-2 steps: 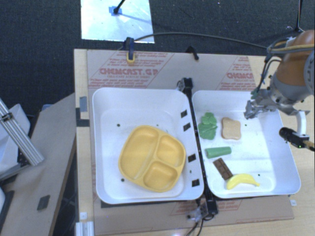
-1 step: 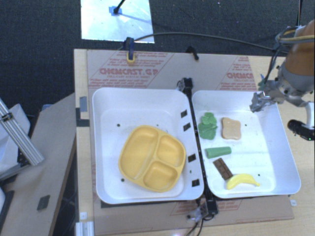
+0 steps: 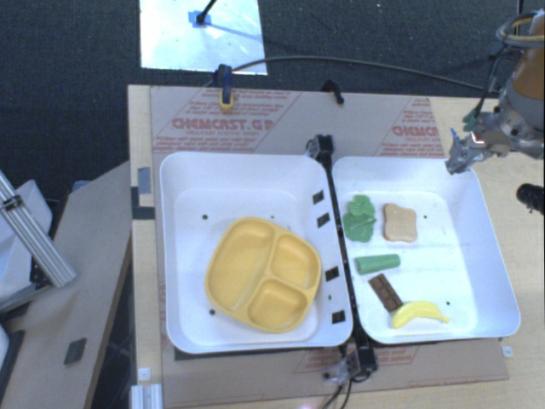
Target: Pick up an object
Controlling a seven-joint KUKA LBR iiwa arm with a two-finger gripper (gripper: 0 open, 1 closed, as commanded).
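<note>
Camera view: the counter (image 3: 255, 118) carries two shallow white bins side by side. The left bin (image 3: 192, 186) holds a yellow divided tray (image 3: 264, 273). The right bin (image 3: 477, 254) holds the candidates for picking: a green leafy piece (image 3: 359, 218), a tan toast-shaped piece (image 3: 399, 222) just beside it, a green cylinder (image 3: 377, 263) below them, a brown bar (image 3: 386, 292) near that, and a yellow banana (image 3: 418, 314) touching or almost touching the bar's lower end.

The arm comes in at the right edge, and the pincer (image 3: 461, 156) hangs above the far right corner of the right bin, well apart from all five pieces. Nothing lies between its tips; whether they are spread or drawn together is too small to tell.

By my judgement the task is at its approach step, with no object chosen or touched yet. The next move calls for travelling left and toward the near side over the right bin, then descending on one piece. The toast and the cylinder lie fairly clear of their neighbours; the bar and banana sit close together and could be nudged.
</note>
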